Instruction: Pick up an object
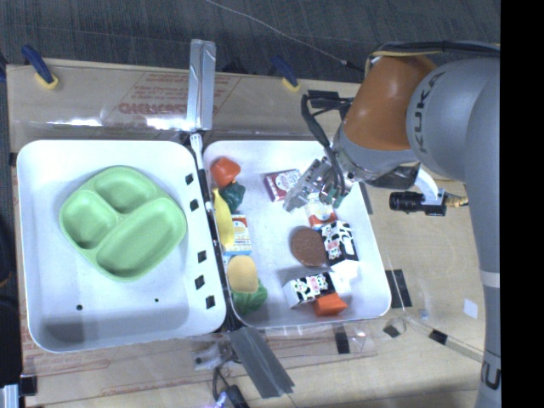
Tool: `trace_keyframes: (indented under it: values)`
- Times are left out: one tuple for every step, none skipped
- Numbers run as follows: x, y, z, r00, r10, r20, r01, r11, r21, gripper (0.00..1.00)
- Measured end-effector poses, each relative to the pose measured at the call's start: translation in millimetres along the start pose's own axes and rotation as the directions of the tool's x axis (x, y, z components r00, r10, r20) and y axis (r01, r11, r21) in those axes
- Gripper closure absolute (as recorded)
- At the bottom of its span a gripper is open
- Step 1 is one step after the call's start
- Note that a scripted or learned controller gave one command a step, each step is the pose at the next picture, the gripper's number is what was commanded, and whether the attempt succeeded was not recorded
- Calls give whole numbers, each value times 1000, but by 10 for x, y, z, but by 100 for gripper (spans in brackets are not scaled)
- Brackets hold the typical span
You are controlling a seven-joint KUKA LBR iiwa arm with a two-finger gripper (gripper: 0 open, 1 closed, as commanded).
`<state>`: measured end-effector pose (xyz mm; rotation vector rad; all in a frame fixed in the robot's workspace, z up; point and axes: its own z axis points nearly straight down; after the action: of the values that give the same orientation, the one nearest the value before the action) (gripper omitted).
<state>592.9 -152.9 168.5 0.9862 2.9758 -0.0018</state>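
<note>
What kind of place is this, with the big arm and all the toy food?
Probably a robotics lab test bench: a grey KUKA arm reaches over two white bins, one holding a green divided plate, the other toy food such as a brown cookie.

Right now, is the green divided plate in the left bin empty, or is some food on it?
Empty. The green plate lies flat in the left bin, and its three compartments show only bare green surface.

Gripper [316,187] hangs over right bin [276,155]. Maroon packet [281,184] just left of it; brown disc [307,246] and cow-print carton [340,240] below. Green plate [123,221] far left.
</note>
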Motion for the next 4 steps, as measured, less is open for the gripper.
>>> trace_keyframes:
  values:
    - [-171,289,639,963,270,-6,-270,963,4,100]
    - [550,626,-257,882,470,-5,-470,882,1,100]
    - [646,749,-232,976,217,-9,-217,976,5,100]
    - [543,1502,-236,998,-68,-5,68,998,-1,100]
